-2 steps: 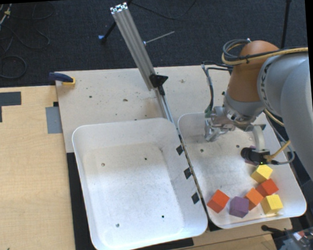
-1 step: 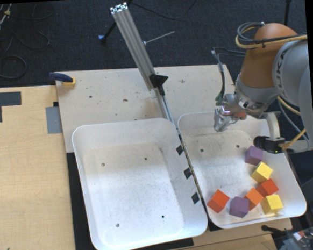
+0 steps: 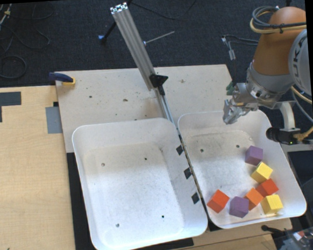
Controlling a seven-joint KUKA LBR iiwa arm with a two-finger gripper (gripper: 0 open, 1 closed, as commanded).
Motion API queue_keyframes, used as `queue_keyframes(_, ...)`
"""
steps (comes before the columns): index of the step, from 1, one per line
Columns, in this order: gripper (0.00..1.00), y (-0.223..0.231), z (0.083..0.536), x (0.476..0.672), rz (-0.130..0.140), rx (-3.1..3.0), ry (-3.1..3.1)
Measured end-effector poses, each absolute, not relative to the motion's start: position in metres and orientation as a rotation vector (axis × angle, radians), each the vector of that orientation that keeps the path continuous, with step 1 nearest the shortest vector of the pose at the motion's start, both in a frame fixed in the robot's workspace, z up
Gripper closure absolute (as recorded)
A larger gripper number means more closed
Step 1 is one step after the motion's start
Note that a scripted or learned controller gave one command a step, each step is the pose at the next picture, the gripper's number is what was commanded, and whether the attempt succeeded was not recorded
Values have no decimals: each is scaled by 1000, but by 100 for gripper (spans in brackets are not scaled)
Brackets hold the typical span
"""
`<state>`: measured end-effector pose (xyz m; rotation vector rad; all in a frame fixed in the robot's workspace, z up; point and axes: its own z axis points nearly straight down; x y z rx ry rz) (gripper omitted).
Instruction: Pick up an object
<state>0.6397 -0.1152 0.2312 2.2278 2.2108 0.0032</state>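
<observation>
Several small cubes lie in the front right part of the right bin [image 3: 215,149]: a purple cube [image 3: 254,154], a yellow cube [image 3: 262,171], a red cube [image 3: 268,187], an orange cube [image 3: 254,196], a second yellow cube [image 3: 272,204], a second purple cube [image 3: 239,206] and an orange-red cube [image 3: 218,200]. My gripper [image 3: 230,116] hangs over the back edge of the right bin, well away from the cubes. Nothing shows under it.
The left bin [image 3: 129,183] stands beside the right one, with a ridge with black clips [image 3: 186,172] between them. A slanted aluminium bar [image 3: 136,42] rises behind the bins. A wooden table [image 3: 25,175] lies to the left.
</observation>
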Motion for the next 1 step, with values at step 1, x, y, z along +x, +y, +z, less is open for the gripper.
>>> queue_keyframes(1,100,-117,257,640,1,2225,2216)
